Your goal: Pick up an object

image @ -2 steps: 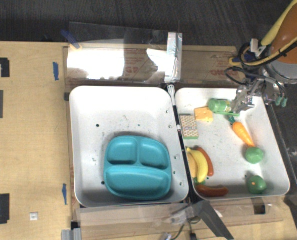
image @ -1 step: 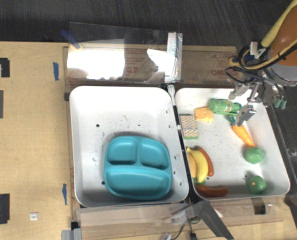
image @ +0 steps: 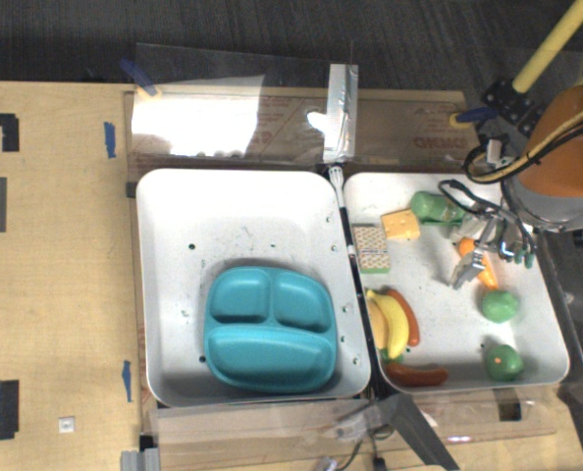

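Jaws parted over orange piece

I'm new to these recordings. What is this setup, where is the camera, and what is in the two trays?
One fixed camera looks down at a slant on a bench holding two shallow white bins. The left white bin holds a teal plastic divided plate. The right white bin holds toy food: a yellow cheese wedge, a yellow banana, a red sausage, a round green fruit and a green pepper. The grey robot arm with an orange band reaches in from the right. Its two-finger gripper is low in the right bin next to a small orange piece; whether it grips anything cannot be told.
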You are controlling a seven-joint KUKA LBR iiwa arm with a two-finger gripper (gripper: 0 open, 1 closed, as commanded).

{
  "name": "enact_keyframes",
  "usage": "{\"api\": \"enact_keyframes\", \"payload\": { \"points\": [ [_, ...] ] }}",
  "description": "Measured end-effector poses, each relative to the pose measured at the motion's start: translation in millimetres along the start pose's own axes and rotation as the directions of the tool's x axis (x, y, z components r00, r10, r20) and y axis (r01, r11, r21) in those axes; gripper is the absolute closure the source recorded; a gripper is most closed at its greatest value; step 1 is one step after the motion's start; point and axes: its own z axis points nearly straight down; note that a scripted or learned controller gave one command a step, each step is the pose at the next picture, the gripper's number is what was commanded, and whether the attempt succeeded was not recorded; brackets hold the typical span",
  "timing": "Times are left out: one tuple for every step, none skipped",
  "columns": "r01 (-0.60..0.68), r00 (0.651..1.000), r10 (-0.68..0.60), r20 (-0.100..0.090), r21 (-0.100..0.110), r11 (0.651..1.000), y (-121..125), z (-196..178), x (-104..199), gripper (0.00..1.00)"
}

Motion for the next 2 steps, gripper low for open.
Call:
{"api": "enact_keyframes", "payload": {
  "points": [
    [0.002,1.0,-0.002,0.0,0.002,1.0,3,12,6,0.0],
    [0.003,1.0,-0.003,0.016,0.001,1.0,4,-2,2,1.0]
  ]
}}
